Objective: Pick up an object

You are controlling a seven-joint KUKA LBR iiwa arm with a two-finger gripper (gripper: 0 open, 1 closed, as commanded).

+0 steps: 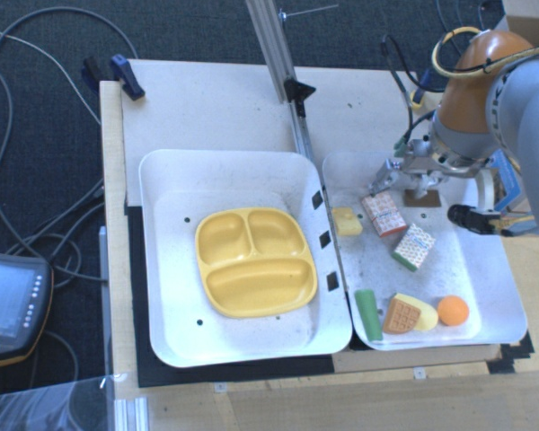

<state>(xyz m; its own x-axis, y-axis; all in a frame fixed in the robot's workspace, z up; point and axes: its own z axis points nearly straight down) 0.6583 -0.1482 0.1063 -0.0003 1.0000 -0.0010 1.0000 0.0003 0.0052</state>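
Robot arm lowered over the right bin (494, 281) of toys.
Jaws' state cannot be told; a red-and-white box (384, 214) lies just below them.

You look down from one fixed camera above the bench (207, 88), slanted, far enough back to take in both white bins (162, 241) side by side; the arm (512, 88) enters from your right.

A dark grey carpeted floor (36, 106) surrounds the pale wooden surface (207, 106). Black cables (27, 205) loop across it, beside a grey handheld screen pendant (9, 308).
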